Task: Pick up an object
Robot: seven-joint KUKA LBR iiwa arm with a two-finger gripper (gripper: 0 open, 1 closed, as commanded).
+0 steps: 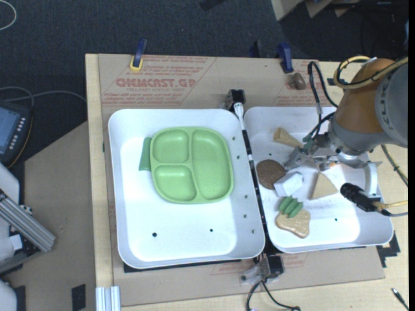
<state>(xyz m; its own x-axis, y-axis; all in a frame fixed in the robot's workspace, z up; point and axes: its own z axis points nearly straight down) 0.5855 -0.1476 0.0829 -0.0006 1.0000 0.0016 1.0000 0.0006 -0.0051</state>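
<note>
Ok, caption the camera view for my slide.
KUKA arm's tool low in the right bin among small items; green divided plate sits in the left bin.

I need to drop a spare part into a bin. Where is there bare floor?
Left bin: bare along the front, below the green divided plate, plus a strip at its left. Right bin: a small patch at the front right, beside the tan cookie-shaped piece. Its middle is crowded with small objects under the gripper.
</note>
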